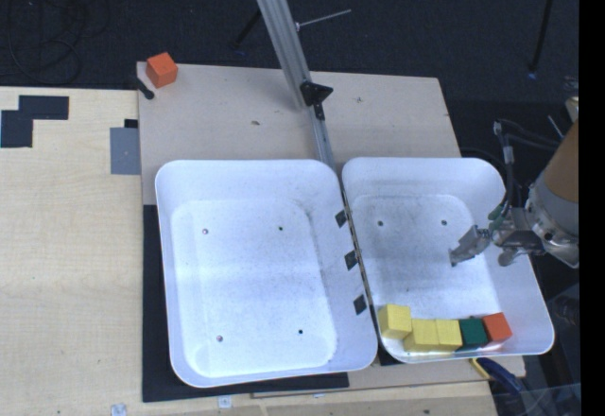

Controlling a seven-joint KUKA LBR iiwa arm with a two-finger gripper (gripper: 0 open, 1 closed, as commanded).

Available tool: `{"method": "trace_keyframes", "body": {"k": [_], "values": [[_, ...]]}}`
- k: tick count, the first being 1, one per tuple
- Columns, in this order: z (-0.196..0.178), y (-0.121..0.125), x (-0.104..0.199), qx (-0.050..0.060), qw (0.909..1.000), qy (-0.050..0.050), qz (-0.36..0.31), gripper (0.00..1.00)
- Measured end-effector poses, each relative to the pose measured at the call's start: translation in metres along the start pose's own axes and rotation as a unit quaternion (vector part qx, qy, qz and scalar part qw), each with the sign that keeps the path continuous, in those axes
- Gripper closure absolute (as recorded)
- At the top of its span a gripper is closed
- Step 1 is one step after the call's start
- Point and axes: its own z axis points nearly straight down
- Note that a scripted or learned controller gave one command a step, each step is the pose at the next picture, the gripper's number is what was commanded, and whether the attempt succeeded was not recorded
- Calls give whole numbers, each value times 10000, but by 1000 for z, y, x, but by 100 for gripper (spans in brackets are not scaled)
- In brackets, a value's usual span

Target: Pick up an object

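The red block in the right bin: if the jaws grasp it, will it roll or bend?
The red block has flat faces, so it probably will not roll. It looks rigid. It lies against the bin wall beside a green block, so access may be tight.

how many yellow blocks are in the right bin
3, as far as the view shows: one yellow block at the left end of the row along the right bin's near edge, then two beside it, toward the green block. Others could be hidden.
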Motion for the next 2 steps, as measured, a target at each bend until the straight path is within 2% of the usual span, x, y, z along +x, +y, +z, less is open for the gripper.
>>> {"method": "trace_keyframes", "body": {"k": [1,2], "values": [[124,31,26,-1,10000,-4,-48,0],[122,90,66,-22,10000,4,-70,0]]}}
